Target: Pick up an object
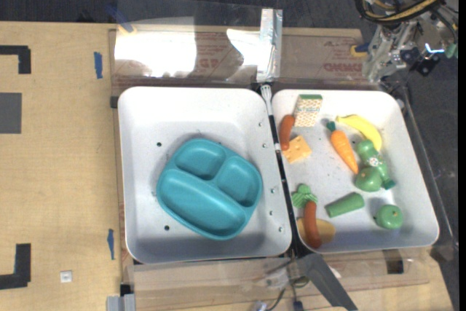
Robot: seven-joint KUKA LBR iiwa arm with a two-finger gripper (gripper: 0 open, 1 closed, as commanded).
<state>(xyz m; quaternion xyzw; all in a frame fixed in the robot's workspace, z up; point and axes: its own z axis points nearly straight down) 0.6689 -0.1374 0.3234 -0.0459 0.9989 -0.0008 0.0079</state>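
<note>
The right bin (pixel 415 178) holds several toy foods. Among them are a yellow banana (pixel 362 129), an orange carrot (pixel 344 148), a green pepper (pixel 370 170), a green apple (pixel 390 215) and a green cucumber piece (pixel 344 205). Along the bin's left side lie a red sausage (pixel 286 129), a cheese wedge (pixel 296 149), a speckled cracker block (pixel 309 111) and a red chili with a green top (pixel 310 218). My gripper (pixel 394 54) hangs beyond the bin's far right corner, above the bench and apart from every object.
The left bin (pixel 145 120) bears a teal divided plate (pixel 210 187). A clear plastic sheet and cardboard (pixel 218 51) stand behind the bins. Cables (pixel 389 0) loop beside the arm at the top right.
</note>
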